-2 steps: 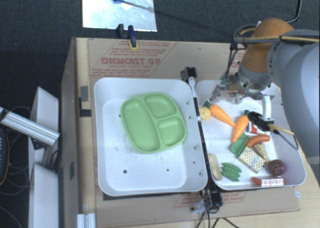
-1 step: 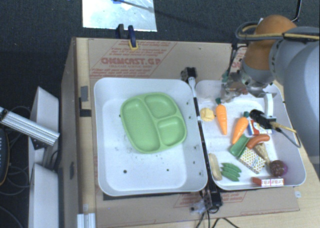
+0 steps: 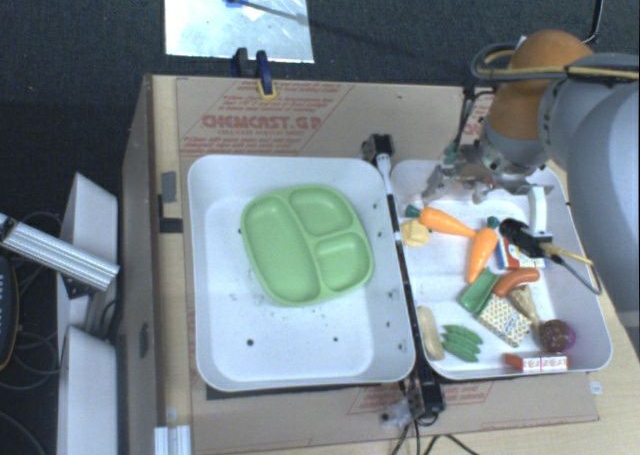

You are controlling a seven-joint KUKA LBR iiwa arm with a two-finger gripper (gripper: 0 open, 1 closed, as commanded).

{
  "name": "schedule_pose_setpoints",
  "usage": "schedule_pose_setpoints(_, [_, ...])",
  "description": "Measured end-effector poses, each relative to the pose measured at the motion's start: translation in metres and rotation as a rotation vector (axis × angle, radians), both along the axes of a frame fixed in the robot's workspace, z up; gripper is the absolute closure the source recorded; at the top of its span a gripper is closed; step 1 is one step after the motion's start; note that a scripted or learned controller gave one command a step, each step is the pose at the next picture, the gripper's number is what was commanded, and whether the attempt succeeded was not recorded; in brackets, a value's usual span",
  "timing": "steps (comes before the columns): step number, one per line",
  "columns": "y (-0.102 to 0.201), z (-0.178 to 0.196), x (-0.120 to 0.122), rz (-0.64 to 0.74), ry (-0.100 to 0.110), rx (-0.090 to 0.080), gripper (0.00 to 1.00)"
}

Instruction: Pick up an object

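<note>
Gripper, finger state indeterminable, poised over the right bin's far edge; the nearest carrot, lying just below, would suit a centred descent across its width.

Small toy foods lie scattered in the right bin, at the frame's right. Two orange carrots sit near its centre, green pea pods lower down

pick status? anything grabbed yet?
Done: the arm has reached over the right bin, its hand at the far edge. In hand: nothing visible; whether it is open or shut is unclear. Left: the whole pick. The carrots, green beans and other toys lie in the bin; the green tray sits in the left bin.
</note>
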State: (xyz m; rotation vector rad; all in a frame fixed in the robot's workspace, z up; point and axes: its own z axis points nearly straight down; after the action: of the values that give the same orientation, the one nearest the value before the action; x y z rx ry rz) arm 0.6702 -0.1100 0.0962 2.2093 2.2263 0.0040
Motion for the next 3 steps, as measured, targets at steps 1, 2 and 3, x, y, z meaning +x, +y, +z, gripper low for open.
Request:
schedule_pose_setpoints(1, [-0.050,-0.011,-0.001,-0.006,0.003,0.000,0.00])
schedule_pose_setpoints(2, [-0.073,-0.011,-0.001,-0.006,0.002,0.000,0.00])
schedule_pose_setpoints(3, [-0.069,-0.011,-0.001,-0.005,0.002,0.000,0.00])
